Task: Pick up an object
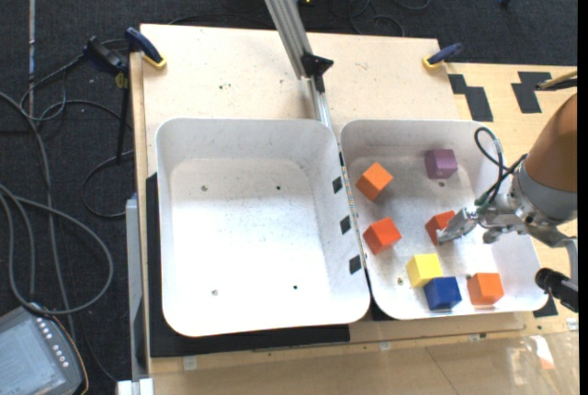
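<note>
The arm was cut off by the right edge of the frame. The tool partly hid a red block in the right bin; its fingers were too small and blurred to read.

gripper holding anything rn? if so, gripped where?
Cannot tell. The gripper is down at the red block in the right bin, touching or overlapping its right side, but the view doesn't show the block between the fingers.
</note>
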`<act>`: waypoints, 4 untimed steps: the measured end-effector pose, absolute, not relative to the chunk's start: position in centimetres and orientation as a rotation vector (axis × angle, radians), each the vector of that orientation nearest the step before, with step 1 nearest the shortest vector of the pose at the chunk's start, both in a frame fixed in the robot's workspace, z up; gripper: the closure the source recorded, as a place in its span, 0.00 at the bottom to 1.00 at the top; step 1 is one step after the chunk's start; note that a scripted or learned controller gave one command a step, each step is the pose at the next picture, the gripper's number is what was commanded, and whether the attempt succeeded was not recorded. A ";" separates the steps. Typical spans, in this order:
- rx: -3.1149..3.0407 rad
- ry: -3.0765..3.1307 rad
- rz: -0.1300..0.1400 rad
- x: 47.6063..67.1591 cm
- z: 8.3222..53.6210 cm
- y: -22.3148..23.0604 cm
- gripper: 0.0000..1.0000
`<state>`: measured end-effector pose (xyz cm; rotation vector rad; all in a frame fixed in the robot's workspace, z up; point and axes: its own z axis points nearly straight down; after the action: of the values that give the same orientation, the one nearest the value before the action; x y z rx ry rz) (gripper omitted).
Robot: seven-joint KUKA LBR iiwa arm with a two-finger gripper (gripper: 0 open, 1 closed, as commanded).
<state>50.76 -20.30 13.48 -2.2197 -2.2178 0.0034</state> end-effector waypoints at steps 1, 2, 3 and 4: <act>-2.224 -2.223 -0.001 50.9 14.8 -20.4 1.00; -2.223 -2.231 -0.005 51.2 21.1 -20.0 1.00; -2.221 -2.228 -0.002 51.3 22.9 -20.0 1.00; -2.212 -2.232 -0.004 53.6 23.4 -14.1 1.00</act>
<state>53.64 -14.10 23.39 -2.2122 -2.2321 -0.0041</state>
